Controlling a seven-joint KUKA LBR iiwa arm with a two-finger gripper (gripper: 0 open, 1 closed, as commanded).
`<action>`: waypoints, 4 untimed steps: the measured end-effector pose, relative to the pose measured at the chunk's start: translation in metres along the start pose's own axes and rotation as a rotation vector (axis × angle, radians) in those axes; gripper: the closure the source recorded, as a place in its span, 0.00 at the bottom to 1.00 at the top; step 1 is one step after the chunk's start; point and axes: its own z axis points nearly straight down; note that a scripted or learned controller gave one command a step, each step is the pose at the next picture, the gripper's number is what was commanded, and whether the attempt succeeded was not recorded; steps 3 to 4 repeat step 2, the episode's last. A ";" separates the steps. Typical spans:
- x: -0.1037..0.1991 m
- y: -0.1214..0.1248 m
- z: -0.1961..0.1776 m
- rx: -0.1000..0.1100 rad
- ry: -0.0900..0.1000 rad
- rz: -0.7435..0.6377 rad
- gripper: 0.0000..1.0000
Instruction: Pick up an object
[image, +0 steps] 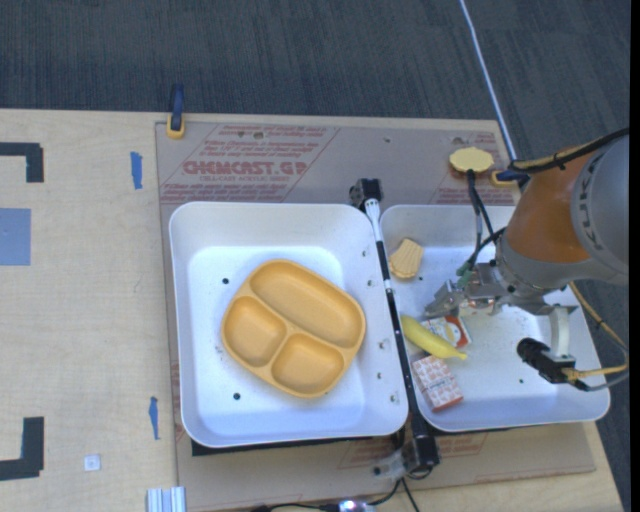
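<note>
Metal two-finger gripper low in the right-hand shallow white bin, tips angled down and left over a small red-and-white packet. Fingers spread a little or pinched together? Cannot tell, too small and cluttered at the tips. Nothing visibly caught between them.

Just below-left, touching or nearly touching that packet: a yellow plastic banana, lying slantwise near the bin's left wall. Below it, a red-and-white checked wafer-like block, close against the banana's lower end. Up near the top left of the same bin, well apart from the tips, a tan biscuit-shaped toy.

Further out, left-hand shallow white bin carrying a yellow three-compartment plastic plate.

Risks from here, as a judgement: packet, banana and block crowded together, so a closing pinch likely to nip two at once or shove one aside. Flat packet hard to get under; tips apt to skate over it. Rounded, smooth banana prone to squirt out sideways. Bin wall close on the left, leaving little room for the outer finger.
</note>
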 end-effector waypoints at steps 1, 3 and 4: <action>-0.001 0.001 -0.010 -0.003 -0.001 0.001 1.00; 0.063 -0.026 -0.099 0.001 -0.001 0.001 1.00; 0.063 -0.026 -0.099 0.001 -0.001 0.001 1.00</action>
